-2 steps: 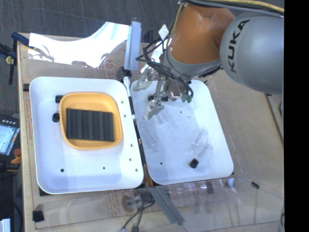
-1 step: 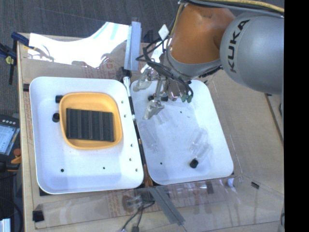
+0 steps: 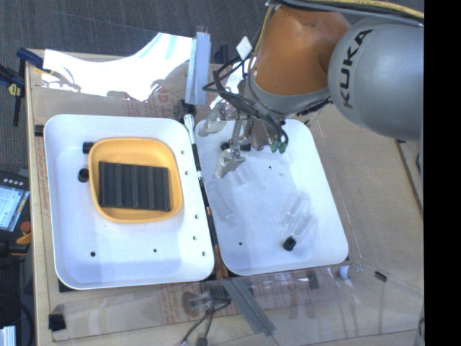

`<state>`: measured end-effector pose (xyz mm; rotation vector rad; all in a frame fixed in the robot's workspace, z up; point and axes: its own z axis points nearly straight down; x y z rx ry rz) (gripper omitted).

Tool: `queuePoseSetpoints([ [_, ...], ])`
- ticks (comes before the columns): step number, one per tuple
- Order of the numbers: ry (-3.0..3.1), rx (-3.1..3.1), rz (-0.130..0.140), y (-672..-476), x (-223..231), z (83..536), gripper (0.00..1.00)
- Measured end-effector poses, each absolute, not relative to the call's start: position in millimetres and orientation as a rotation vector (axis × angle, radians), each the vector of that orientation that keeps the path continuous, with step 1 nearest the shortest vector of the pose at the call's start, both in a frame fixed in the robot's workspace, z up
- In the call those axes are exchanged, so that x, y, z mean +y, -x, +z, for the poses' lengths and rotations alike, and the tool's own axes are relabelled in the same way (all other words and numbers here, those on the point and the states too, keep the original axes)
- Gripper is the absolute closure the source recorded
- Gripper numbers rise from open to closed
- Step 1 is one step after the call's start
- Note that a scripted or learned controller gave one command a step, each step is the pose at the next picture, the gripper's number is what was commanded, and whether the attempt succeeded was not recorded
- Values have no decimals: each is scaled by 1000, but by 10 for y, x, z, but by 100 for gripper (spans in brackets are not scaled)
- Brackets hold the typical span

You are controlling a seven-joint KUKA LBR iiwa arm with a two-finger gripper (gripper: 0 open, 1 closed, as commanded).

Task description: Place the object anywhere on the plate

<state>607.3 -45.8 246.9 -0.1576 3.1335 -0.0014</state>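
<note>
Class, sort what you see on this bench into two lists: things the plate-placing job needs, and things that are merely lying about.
Belongs to the job:
yellow plate in the left bin
small black object in the right bin
gripper above the right bin

Lying about:
blue strip standing behind the bins
device with a screen at the left edge

The bench [image 3: 360,193] bears two white bins: the left bin [image 3: 126,262] at nine o'clock, the right bin [image 3: 324,215] at three o'clock, their edges touching.
</note>
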Motion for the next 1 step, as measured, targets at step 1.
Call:
queuePoseSetpoints([
  [1, 158, 3133, -1, -6073, -458, 2469, 0],
])
